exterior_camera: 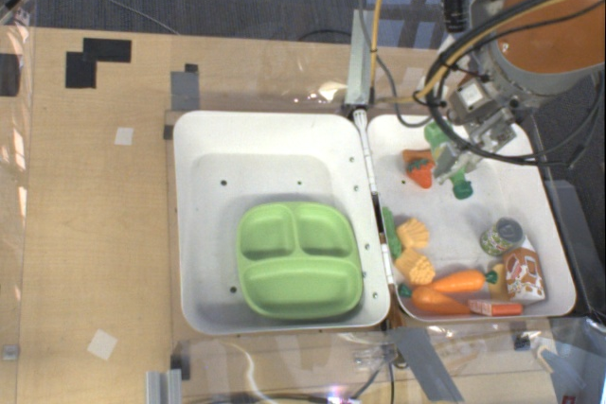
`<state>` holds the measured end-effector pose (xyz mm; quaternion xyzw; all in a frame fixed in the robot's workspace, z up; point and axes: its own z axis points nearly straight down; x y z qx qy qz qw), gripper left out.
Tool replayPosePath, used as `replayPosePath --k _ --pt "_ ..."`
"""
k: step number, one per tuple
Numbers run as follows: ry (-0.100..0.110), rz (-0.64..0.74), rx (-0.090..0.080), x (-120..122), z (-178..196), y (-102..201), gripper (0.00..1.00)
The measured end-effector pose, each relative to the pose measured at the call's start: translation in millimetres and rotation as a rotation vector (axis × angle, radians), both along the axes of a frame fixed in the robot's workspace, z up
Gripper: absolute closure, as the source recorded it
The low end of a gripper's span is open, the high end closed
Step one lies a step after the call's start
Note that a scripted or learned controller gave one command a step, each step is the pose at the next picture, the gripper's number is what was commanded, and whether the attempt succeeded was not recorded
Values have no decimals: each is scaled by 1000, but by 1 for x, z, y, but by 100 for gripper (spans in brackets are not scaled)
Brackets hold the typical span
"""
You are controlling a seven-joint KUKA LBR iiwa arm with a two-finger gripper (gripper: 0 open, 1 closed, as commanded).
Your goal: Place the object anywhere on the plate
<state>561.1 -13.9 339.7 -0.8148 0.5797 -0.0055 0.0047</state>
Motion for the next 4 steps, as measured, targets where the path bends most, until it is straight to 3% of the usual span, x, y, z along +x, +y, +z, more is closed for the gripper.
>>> replayPosePath --k 1,2,3,4 --pt "19 107 4 -51 -150 52 100" --pt "1 323 -4 -14 -10 29 100" --pt "11 512 -2 -61 -74 61 100" --pt "15 486 2 -57 -150 121 100"
